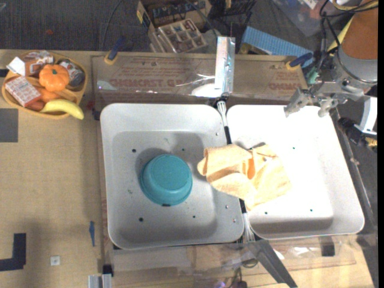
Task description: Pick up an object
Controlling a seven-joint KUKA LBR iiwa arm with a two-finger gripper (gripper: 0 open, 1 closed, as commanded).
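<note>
A teal bowl (pixel 167 179) is lying upside down in the left bin (pixel 120 125). A yellow cloth (pixel 246 173) is being draped across the divide into the right bin (pixel 336 179). The gripper (pixel 310 102) is hovering above that bin's far edge, fingers apart, nothing between them. A slip off the bowl's smooth dome is being risked; the limp cloth may be snagged on the rims.

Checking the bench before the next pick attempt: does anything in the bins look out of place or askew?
Yes. The crumpled yellow cloth lies draped across the divide between the two shallow white bins, partly in each rather than inside one. The upside-down teal plastic bowl sits squarely in the left bin. The pincer is at the right bin's far edge.
</note>
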